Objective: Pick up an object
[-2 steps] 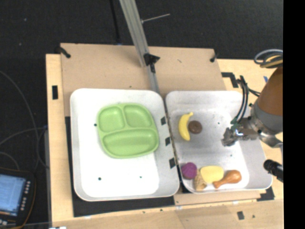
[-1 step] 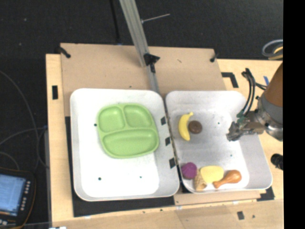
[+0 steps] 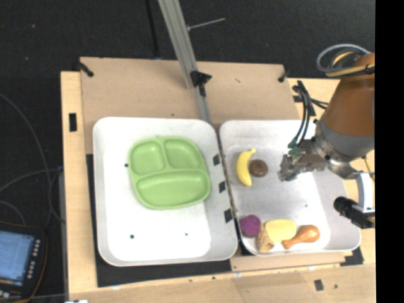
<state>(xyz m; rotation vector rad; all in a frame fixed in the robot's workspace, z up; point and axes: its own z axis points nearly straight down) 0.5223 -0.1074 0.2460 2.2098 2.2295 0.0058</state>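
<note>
Banana [image 3: 245, 167] lies in the right bin [image 3: 297, 201], touching a brown ball [image 3: 258, 167]; the end effector [image 3: 289, 168] hangs just beside them, finger state unclear. Centring over one item before descending would help.

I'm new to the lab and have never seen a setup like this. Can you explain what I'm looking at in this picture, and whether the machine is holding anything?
This is one camera fixed above a bench, looking down at a slant. The grey and orange shape on the right is a robot arm; at its tip is a two-finger gripper, hanging over the right bin. I see nothing held between its fingers, though they are too small to read clearly.

Two shallow white bins sit side by side. The left bin holds a green divided plate. The right bin holds toy food: a banana beside a brown ball, and near the front edge a purple piece, a yellow piece and an orange drumstick shape.
</note>
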